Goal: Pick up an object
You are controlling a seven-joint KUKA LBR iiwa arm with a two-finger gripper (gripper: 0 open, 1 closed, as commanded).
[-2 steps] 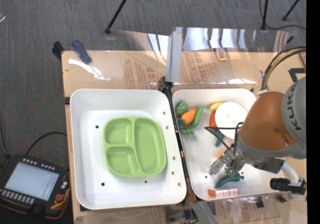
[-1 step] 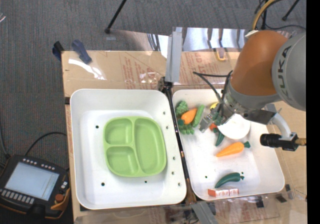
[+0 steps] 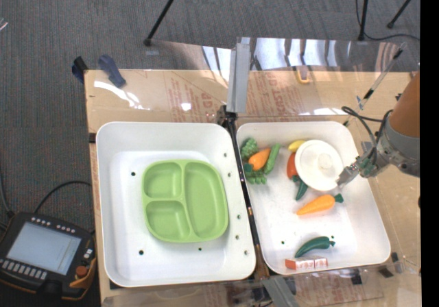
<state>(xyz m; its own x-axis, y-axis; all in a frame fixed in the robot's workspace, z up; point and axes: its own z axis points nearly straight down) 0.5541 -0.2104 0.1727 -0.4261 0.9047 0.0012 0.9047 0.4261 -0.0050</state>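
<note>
Camera view. Left bin [image 3: 110, 162]: one green divided plate [image 3: 185, 201]. Right bin [image 3: 370, 230]: white plate [image 3: 318, 164], orange carrot [image 3: 319, 205] just below it, green pepper [image 3: 313, 245] near the front wall, smaller vegetables [image 3: 260, 160] by the left wall. Hand [image 3: 348, 175]: at the white plate's right edge, grip cannot be told.

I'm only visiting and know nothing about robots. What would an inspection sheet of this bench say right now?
Surface: bench bearing left bin and right bin.
Job's things: white plate, two toy carrots, green pepper, more toy vegetables in the right bin.
Clutter: green divided tray in the left bin.
Gripper: gripper at the plate's right edge, holding nothing visible.
Cables: cable near the arm.
Surroundings: control pendant, stand legs.
</note>
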